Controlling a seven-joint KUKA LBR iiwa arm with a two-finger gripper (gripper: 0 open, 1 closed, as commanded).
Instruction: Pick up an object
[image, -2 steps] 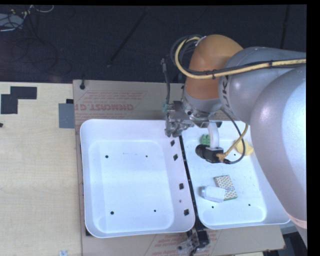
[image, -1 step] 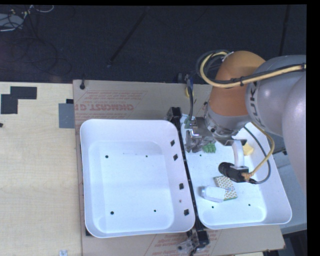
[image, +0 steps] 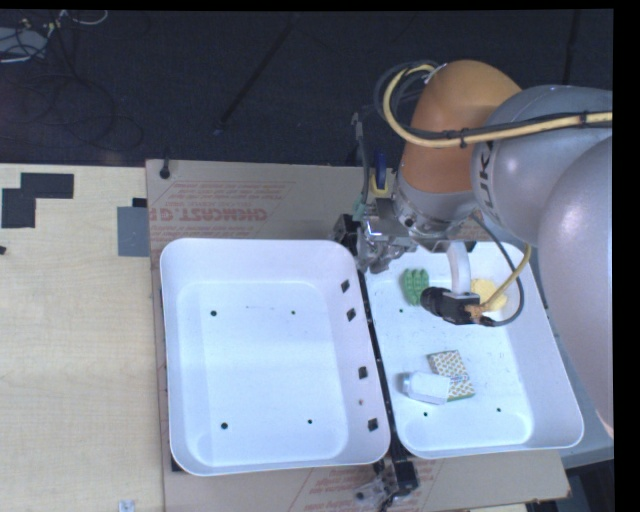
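Two shallow white bins side by side on a brown cardboard sheet (image: 215, 205) with mirrored red print, that sheet lying on a pale wooden bench (image: 70, 350). Left bin (image: 166, 350) marked by a few small dark dots on its floor. Right bin (image: 562, 405) touching it along the shared middle edge, with small black clips down that seam.

Reaching in from the right, a bulky grey arm (image: 570, 200) with its orange band (image: 455, 100) above the wrist and a yellow cable (image: 450, 135) looped around it. Gripper (image: 375, 245) low at the far-left corner of the right bin, just at the rim beside the seam. Open or closed: cannot tell, the metal parts there being too small and cluttered. Nothing seen gripped.

Four loose things in the right bin. Small green object (image: 415, 285) on the bin floor near the far end, just to the right of the gripper and apart from it. Yellow object (image: 487, 292) further right, partly hidden behind a black hose end (image: 450, 303) hanging from the wrist. Flat patterned packet (image: 452, 365) nearer the front of the bin, well apart from the gripper. Small white block (image: 428, 387) touching the packet's left front corner and overlapping it slightly.

On the bench to the far left, a grey square (image: 131, 230) and black angular patches (image: 40, 195)
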